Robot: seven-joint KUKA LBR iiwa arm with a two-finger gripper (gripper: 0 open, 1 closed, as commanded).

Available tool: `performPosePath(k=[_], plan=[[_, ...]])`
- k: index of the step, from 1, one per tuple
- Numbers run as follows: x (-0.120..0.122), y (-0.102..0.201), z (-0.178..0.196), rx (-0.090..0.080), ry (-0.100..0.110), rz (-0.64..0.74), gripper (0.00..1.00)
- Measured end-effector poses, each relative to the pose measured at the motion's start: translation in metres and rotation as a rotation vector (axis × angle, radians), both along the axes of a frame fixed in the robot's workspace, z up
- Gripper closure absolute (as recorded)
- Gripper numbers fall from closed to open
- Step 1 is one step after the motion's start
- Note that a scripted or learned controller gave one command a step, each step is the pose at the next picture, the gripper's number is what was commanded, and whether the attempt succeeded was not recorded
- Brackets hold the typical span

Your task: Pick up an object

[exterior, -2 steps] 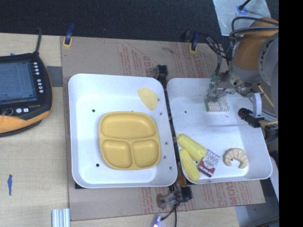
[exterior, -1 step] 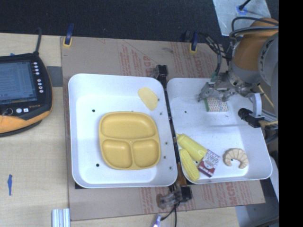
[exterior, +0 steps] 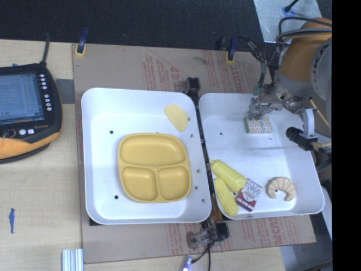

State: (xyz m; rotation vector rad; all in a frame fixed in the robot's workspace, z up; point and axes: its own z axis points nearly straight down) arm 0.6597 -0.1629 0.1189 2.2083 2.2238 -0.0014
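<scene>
Light wood bench [exterior: 34, 196], brown cardboard sheet [exterior: 141, 66], dark carpet floor [exterior: 141, 7] behind.

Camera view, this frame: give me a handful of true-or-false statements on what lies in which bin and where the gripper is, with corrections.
1. The yellow divided plate lies in the left bin. True.
2. The croissant lies in the left bin. False: it lies in the right bin, near its front right corner.
3. The gripper is above the small patterned block at the back of the right bin. True.
4. The two corn cobs lie at the back of the right bin. False: they lie at its front left, beside the small red packet.
5. A pale yellow chip lies in the left bin behind the plate. True.
</scene>
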Motion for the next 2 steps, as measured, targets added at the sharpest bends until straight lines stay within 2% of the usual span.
performPosePath(k=[1,2], plan=[[0.0,0.0,0.0,0.0,0.0,0.0,0.0],[-0.001,-0.008,-0.023,0.004,0.002,-0.003,0.0]])
